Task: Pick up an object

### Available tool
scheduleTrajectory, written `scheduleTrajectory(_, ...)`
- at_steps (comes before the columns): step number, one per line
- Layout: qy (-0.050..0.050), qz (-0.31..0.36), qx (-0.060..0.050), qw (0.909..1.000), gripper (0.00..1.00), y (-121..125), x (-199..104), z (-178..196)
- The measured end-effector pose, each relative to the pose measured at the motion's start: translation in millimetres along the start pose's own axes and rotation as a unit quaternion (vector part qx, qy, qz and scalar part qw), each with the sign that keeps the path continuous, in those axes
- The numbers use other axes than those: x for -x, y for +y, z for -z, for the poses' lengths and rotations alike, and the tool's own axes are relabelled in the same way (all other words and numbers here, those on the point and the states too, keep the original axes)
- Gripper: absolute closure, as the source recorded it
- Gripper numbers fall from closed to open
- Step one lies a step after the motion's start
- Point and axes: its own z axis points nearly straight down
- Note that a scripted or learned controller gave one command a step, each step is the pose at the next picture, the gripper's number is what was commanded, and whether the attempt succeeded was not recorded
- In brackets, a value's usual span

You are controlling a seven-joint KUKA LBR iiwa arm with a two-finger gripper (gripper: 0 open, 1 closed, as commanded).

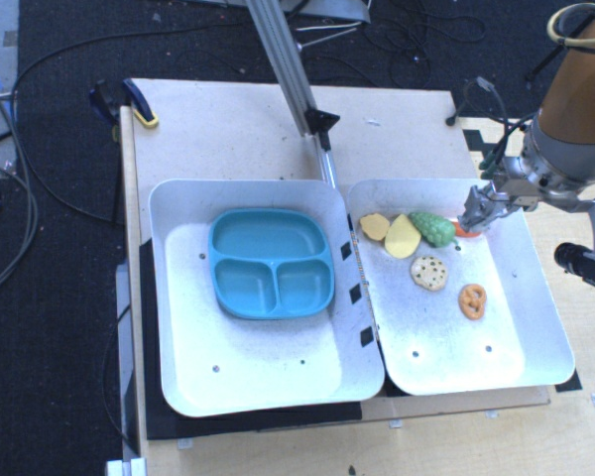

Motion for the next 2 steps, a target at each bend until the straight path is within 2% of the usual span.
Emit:
scheduleTrajectory(1,0.000,0.000,-0.001,1.0000,1.00,-12,-52,-8)
scheduleTrajectory(2,0.000,0.001,-0.001,1.0000,1.00,-12,-106,-25)
